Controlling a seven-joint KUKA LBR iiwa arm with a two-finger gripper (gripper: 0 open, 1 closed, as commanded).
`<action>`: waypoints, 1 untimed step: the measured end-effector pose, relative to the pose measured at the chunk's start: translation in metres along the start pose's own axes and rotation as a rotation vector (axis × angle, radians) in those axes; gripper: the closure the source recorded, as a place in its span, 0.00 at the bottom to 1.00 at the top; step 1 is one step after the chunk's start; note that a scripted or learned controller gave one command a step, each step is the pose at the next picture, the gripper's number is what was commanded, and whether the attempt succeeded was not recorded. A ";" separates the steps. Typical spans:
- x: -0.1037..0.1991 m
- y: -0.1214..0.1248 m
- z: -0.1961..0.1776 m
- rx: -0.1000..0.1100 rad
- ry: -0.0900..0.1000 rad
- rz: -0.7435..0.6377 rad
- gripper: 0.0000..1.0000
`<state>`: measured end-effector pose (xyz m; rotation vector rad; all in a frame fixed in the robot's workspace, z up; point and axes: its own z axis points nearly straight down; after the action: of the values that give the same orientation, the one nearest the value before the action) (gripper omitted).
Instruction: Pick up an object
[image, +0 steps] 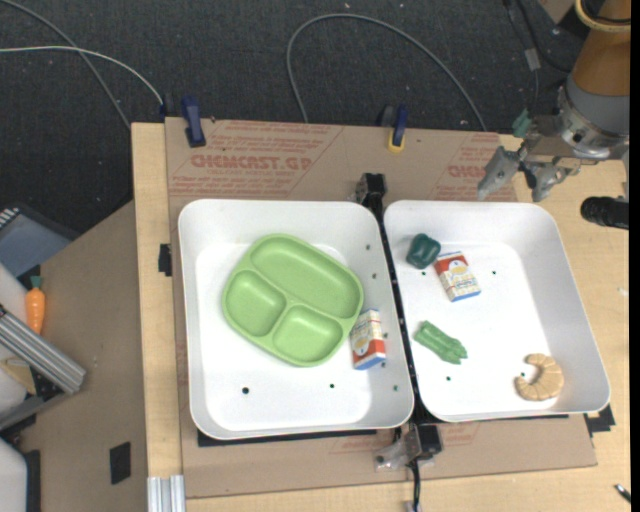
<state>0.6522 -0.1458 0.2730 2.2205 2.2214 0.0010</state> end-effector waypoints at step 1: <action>0.000 0.000 -0.011 -0.002 0.000 0.000 1.00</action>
<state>0.6525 -0.1457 0.2841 2.2190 2.2209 0.0027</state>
